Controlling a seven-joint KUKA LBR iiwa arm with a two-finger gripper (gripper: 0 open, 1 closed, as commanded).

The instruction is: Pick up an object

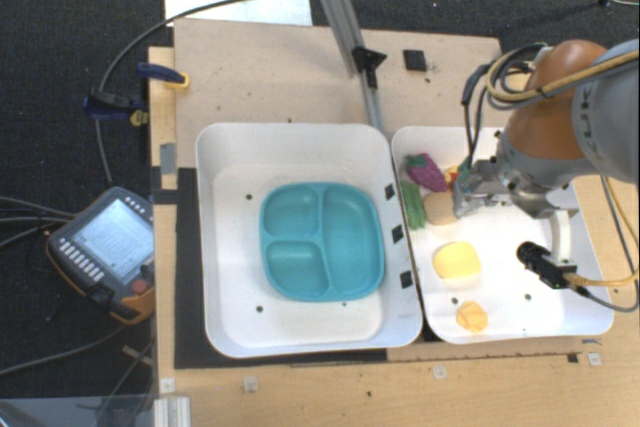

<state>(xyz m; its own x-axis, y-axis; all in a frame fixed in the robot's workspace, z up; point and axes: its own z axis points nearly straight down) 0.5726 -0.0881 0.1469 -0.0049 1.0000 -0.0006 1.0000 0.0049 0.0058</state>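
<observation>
A tan counter (300,75) carries two shallow white bins side by side. The left bin (225,245) holds a teal divided plate (322,240) at its centre, with bare white floor along every wall. In the right bin (590,315), a purple-and-green vegetable (424,173) and a tan round piece (439,208) crowd the far left corner. The pincer (468,198) sits just beside them; whether it is open or closed cannot be told. A pale yellow lump (456,261) and a small orange piece (471,316) lie toward the near edge, apart.
</observation>
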